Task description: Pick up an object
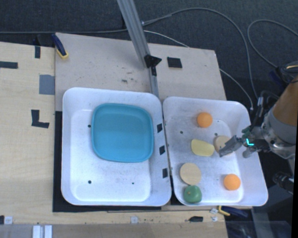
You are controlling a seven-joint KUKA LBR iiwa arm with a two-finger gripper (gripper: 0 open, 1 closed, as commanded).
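Lighting: even, diffuse, overhead; moderately bright. White bins (72,136) brightest, no blown-out glare; blue plate (122,132) shows soft sheen only. Shadows: faint, short, w/ dark strip under bins' front edge. Floor at top dim. Img quality: low-res, slightly soft overall, grainy; arm (285,117) at right edge blurred; small teal light glows nr wrist. Edge distortion: minimal.

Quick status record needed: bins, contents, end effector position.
left bin: holds blue plate
right bin: two orange balls, yellow piece, tan disc, green ball, beige piece
end effector: over right bin's right part, beside the beige piece
held object: none visible
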